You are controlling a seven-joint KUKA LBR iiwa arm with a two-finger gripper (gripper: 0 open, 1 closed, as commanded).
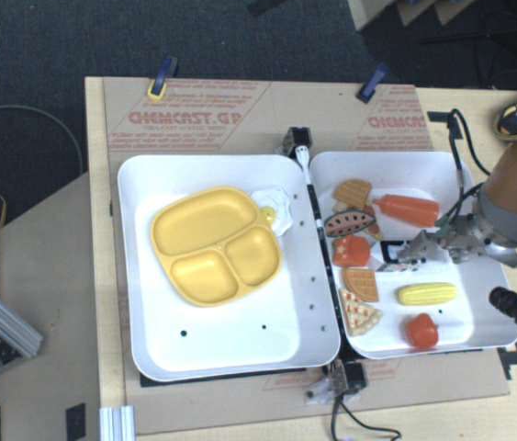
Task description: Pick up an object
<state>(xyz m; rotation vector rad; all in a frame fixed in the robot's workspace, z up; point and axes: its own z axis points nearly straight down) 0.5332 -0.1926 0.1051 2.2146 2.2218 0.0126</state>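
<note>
Crowdedly, the tool [411,255] sits low among toy food in the right bin [451,165], and whether it is open or closed cannot be told.

Nothing shows between its tips, so no object counts as held. Candidates ring it: the carrot [407,209] at twelve o'clock, the corn cob [426,293] at five, the red tomato [421,331] at six, the red piece [351,250] at nine, the waffles [361,284] at seven. Packed this near, a close could likely pinch two pieces, or nudge one aside and catch none; round, slick plastic like the tomato may squirt free. The yellow divided plate [214,244] and fried egg [273,210] lie well apart in the left bin [148,338] on the worktop [102,154].
</note>
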